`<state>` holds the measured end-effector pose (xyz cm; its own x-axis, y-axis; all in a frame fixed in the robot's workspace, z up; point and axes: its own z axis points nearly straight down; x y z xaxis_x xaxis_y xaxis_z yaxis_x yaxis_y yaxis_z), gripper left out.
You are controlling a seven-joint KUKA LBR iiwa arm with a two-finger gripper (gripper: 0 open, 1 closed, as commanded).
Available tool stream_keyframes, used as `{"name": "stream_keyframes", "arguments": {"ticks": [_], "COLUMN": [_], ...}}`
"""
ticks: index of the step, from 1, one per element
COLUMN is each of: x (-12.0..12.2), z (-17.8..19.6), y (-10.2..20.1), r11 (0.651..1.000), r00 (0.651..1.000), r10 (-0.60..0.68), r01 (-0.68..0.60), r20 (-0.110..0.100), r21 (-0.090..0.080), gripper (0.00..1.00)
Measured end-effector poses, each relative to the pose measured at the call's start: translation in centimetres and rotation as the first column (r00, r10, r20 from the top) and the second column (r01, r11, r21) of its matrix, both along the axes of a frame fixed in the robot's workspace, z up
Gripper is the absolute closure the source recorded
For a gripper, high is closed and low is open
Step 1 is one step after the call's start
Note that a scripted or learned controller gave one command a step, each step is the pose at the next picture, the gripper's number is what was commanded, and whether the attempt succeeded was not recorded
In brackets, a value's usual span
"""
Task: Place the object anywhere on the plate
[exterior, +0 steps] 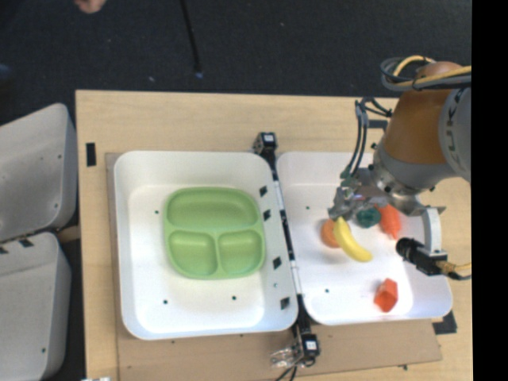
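A green plate (pixel 213 232) with three compartments lies in the left bin (pixel 143 292). In the right bin (pixel 317 292) a yellow banana (pixel 352 242) lies beside an orange fruit (pixel 329 232). A teal object (pixel 367 217) and an orange carrot-like piece (pixel 390 221) lie just right of them. A red piece (pixel 386 294) sits nearer the front. My gripper (pixel 348 202) hangs over the banana's upper end and the teal object. Nothing shows between its fingers.
A divider with black clips (pixel 282 228) runs between the two bins. A black fitting with a cable (pixel 418 256) sits at the right bin's right side. The wooden bench (pixel 95 125) borders both bins.
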<state>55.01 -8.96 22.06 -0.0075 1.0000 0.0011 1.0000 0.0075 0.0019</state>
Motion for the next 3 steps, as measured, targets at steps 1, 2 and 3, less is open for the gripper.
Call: {"name": "stream_keyframes", "arguments": {"ticks": [1,2,3], "x": [3.4,7.1,10.0], "z": [0.9,1.8,0.9], "y": [5.3,9.1,13.5], "r11": [1.0,1.0,1.0], "r00": [1.0,1.0,1.0], "r10": [0.0,-0.001,-0.002], "r01": [0.0,0.001,0.002], "r20": [0.002,0.003,0.001], "r21": [0.0,0.0,-0.002], "gripper": [1.0,1.0,1.0]}}
